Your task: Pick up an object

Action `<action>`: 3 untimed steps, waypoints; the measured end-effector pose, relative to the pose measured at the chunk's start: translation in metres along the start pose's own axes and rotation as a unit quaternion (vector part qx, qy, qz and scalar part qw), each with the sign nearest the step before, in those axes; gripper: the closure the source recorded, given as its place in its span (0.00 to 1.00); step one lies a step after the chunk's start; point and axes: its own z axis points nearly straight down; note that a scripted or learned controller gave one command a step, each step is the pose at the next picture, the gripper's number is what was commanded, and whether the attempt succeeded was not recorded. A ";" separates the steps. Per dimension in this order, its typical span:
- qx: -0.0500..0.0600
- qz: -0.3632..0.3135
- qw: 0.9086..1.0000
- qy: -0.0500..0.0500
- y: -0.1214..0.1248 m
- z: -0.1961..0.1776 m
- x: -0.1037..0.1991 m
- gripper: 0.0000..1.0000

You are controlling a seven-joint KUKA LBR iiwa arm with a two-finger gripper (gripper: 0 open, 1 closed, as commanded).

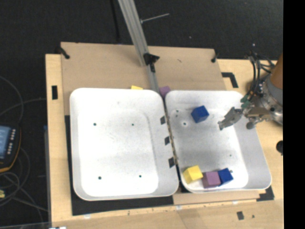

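My gripper (238,119) sits at 3 o'clock of the right bin (252,147), above the floor; fingers look spread, nothing between them, so released. Nearest target: blue cube (199,113), at 9 o'clock of the gripper, near but apart, alone on the bin floor. Three more are bunched at the bin's 6 o'clock wall: yellow cube (192,173), purple cube (211,179), small blue cube (226,175), touching in a row. Left bin (81,128) is just beside the right one.

Risks, my judgement: smooth hard-looking blocks on a slick white floor could skid if one finger lands first. The cluster sits tight to the curved wall, so fingers may jam or grab two. The lone cube is turned askew, so misaligned jaws could pinch corners and squirt it out.
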 end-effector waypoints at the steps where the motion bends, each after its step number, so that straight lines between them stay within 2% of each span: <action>1: 0.004 -0.004 1.000 0.001 0.050 0.141 0.010 0.00; 2: 0.003 -0.004 1.000 0.001 0.115 0.200 0.032 0.00; 3: 0.010 -0.002 1.000 0.001 0.128 0.198 0.045 0.00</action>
